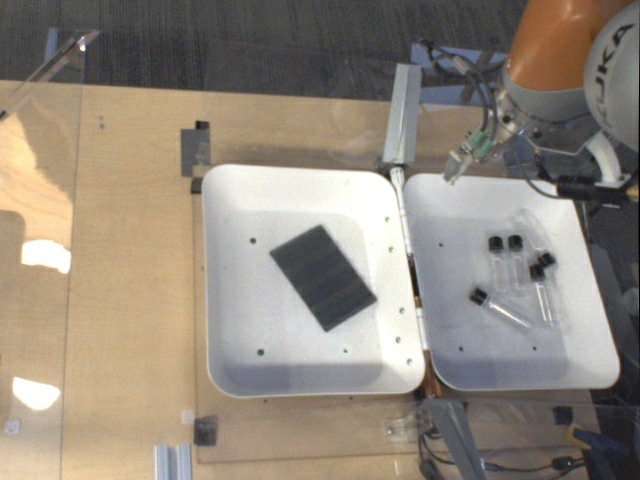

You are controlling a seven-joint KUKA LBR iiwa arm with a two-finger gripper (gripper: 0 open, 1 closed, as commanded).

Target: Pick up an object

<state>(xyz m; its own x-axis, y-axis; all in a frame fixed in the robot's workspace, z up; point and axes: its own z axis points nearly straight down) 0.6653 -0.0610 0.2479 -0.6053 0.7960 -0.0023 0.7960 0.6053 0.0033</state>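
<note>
Lying low in the right bin (598, 360): clear vials (515, 280) with black caps, clustered, long axes mostly up-down. Farther back, above the bin's far left corner: gripper (468, 156), grip state impossible to tell. Vials down and rightward from it.

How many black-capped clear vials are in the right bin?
4, clustered right of the right bin's centre: two upper ones side by side, one at right, one lowest, lying slantwise. Clear bodies make overlaps hard to exclude.

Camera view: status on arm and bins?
Pincer above right white bin's back-left corner. Clear black-capped vials lying in it. Dark grey flat rectangular pad in left white bin.
</note>
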